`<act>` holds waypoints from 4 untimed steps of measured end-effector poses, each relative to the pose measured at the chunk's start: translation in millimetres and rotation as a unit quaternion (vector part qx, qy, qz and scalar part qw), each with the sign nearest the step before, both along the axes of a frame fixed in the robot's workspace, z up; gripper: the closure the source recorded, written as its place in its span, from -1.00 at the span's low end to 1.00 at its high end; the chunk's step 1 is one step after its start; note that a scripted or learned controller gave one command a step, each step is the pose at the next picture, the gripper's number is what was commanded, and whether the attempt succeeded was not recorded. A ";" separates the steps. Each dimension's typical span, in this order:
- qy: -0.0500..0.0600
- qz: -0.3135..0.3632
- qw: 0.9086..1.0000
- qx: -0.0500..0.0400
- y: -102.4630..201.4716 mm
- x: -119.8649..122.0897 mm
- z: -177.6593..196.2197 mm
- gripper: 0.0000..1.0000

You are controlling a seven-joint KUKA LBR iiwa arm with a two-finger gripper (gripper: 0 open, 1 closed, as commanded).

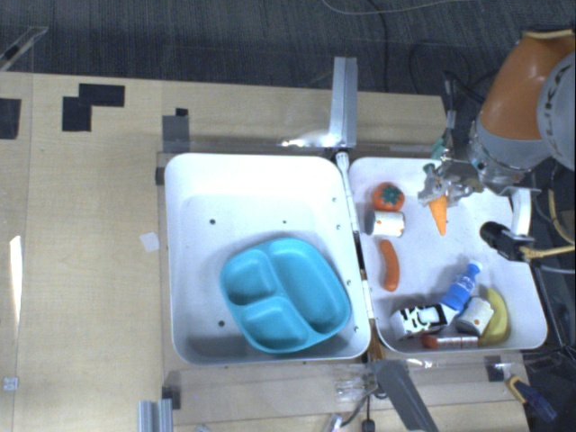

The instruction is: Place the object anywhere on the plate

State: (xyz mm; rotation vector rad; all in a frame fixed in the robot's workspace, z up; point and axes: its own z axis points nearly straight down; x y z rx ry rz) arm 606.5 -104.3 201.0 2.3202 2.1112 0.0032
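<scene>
Arm over the right bin, carrot at its gripper

2 white bins (180, 268) sit side by side; the left holds a blue 3-compartment plate (284, 292), well left of and below the gripper (443, 190). The gripper hangs over the right bin's top, its jaws narrowly parted around the thick end of an orange carrot (438, 215) that points down. A tomato (389, 196) lies just left, a sausage (390, 265) lower left.

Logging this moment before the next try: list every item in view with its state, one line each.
gripper: above right bin, carrot between its fingers
carrot: hanging tip down
blue plate: in left bin
tomato: resting in right bin
sausage: lying flat
blue bottle: lying on its side
banana: lying by the bin's corner
</scene>
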 end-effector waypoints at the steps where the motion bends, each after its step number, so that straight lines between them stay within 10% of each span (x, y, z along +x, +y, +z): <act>1: 0.000 0.168 0.986 0.001 68.9 -100.9 1.0 1.00; 2: 0.000 0.298 0.955 0.000 121.6 -113.7 -13.1 1.00; 4: 0.000 0.450 0.893 -0.001 127.8 -117.9 -15.7 1.00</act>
